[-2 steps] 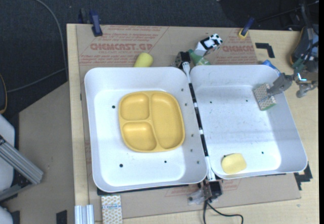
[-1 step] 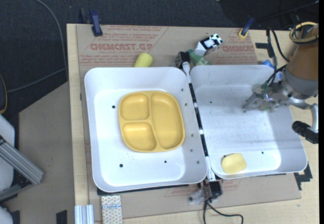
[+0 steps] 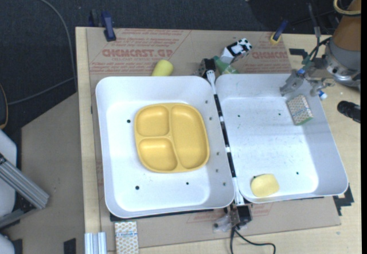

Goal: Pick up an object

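My gripper (image 3: 303,90) hangs over the far right part of the right bin (image 3: 327,161), with the grey arm (image 3: 344,52) coming in from the right. Its fingers stand apart, so it is open. A small speckled grey-green block (image 3: 300,110) lies tilted just below the fingertips, on the bin floor, not between them. A pale yellow rounded object (image 3: 264,184) rests near the front edge of the same bin, far from the gripper. A yellow divided plate (image 3: 171,136) sits in the middle of the left bin (image 3: 114,172).
Behind the bins on the cardboard bench lie a yellow lump (image 3: 162,67) and a black-and-white toy (image 3: 236,50). Blue clamps (image 3: 107,26) hold the bench's back edge. A small patterned pad (image 3: 126,236) lies at the front left. A hinge strip (image 3: 222,132) separates the bins.
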You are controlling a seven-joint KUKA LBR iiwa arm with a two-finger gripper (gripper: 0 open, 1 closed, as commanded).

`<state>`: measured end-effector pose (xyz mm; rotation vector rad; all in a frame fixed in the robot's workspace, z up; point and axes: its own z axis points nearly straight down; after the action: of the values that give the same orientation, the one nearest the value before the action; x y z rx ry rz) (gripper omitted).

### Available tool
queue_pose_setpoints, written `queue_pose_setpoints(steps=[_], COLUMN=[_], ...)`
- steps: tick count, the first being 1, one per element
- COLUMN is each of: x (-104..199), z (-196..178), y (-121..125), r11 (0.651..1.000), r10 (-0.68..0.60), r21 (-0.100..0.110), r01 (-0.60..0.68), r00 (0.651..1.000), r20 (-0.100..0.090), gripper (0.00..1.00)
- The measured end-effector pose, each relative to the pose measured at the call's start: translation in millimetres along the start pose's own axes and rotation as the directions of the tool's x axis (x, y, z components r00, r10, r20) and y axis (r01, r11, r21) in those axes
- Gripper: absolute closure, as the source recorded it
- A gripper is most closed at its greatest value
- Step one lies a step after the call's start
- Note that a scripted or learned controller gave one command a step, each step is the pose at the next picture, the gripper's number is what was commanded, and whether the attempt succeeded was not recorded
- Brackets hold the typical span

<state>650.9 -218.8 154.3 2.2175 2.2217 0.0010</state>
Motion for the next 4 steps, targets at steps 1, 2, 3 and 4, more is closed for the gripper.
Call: queue_pose_setpoints(steps=[1, 2, 3, 4], x=[20.1, 26.8, 26.5, 89.5], z=[70.1, 69.0, 58.8, 41.1], y=[-95.9, -10.4, -10.0, -37.5], r11=[1.000, 1.000, 1.000, 1.000], r10=[0.002, 0.000, -0.001, 0.001], r21=[0.004, 0.001, -0.001, 0.004], r01=[-0.002, 0.000, 0.001, -0.001], r00=[1.000, 1.000, 1.000, 1.000], r20=[-0.002, -0.001, 0.001, -0.003], gripper=[0.00, 0.00, 1.00, 1.00])
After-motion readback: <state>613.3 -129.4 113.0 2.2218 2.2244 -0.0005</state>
